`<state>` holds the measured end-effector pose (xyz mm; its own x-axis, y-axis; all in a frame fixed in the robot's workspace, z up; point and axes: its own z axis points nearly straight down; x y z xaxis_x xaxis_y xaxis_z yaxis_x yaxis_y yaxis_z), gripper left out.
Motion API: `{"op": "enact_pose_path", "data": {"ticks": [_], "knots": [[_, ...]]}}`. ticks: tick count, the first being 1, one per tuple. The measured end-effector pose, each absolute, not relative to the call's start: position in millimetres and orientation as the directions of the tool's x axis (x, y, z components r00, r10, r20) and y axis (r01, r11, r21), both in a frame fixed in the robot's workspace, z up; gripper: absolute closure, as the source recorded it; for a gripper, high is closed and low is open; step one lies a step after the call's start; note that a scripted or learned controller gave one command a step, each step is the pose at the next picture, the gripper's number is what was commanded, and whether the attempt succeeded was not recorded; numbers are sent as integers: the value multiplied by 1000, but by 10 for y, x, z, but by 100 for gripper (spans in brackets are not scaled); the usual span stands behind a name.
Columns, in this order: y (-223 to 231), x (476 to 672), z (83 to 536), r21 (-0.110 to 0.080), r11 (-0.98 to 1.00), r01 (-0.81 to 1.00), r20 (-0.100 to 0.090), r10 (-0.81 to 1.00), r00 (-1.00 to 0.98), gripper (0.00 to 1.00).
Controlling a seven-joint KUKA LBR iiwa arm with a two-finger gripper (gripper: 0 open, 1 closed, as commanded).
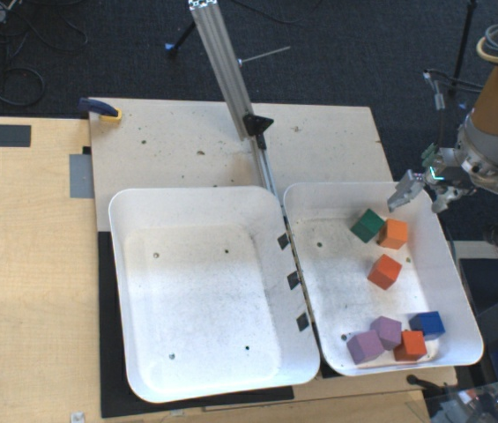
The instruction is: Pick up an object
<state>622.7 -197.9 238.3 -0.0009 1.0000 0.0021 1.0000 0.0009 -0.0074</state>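
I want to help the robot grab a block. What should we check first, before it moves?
1. Blocks to pick in the right bin: ok, several there.
2. Gripper near a block: ok, it sits at the bin's top right rim, close to the green block and orange block.
3. Block held already: not ok, nothing between the fingers.
4. Green and orange blocks apart: not ok, they touch.
5. Red block alone: ok.

Fingers (424, 191) spread over right bin (337, 333), coloured blocks (388, 271) inside
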Motion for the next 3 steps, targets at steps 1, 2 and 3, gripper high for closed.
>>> {"op": "enact_pose_path", "data": {"ticks": [1,2,3], "knots": [[-1975,6237,2411,-3,5,1000,0,1000,-5,0],[-2069,6219,1839,-8,-1,1000,2,1000,1,0],[-1969,6219,1314,-8,1,1000,3,1000,-1,0]]}}
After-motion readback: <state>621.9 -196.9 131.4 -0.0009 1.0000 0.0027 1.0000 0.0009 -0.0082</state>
